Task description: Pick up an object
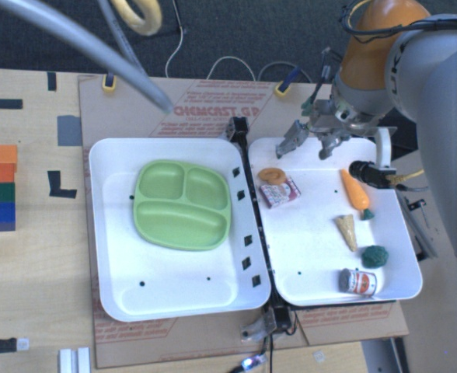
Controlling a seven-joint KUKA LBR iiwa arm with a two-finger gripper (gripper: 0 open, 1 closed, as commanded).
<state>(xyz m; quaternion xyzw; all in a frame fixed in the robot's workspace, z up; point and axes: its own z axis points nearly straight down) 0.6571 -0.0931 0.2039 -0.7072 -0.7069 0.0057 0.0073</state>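
- Camera view puts my claw over the far edge of the right shallow white bin, fingers spread apart with nothing between them.
- Nearest candidates: a small orange-brown round piece touching a pink-and-white wrapped packet, just near of the claw.
- An orange toy carrot lies further right.
- I judge the risk is clipping both touching pieces, or striking the bin wall.

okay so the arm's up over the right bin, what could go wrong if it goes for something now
The gripper hangs at the right bin's far rim, jaws spread, so a straight descent may strike the rim. The nearest items, a small packet and a round piece, touch each other; grabbing one may nudge the other.
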